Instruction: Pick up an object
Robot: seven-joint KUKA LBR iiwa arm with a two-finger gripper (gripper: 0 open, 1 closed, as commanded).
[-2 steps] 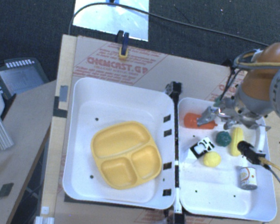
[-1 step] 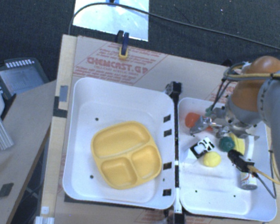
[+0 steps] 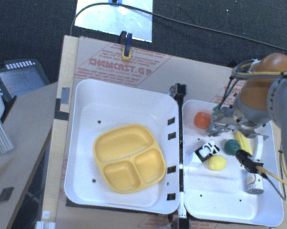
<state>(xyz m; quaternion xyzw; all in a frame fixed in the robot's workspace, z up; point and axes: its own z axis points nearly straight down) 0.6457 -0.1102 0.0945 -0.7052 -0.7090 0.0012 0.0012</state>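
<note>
The gripper (image 3: 216, 127), its state impossible to tell, hangs just right of the small orange ball (image 3: 202, 120): probably light, smooth, rolling; pinch across its middle.

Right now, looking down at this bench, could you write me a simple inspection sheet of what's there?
Surface: two white bins side by side, left bin and right bin, on a printed board.
Job's things: in the right bin, orange ball, yellow ball, teal ball, black-and-white block, small bottle.
Clutter: yellow divided tray in the left bin.
Grippers: gripper low over the right bin's far side, beside the orange ball; finger state unclear.
Cables: thin wire across the right bin.
Surroundings: dark floor, pendant on a side table.
</note>
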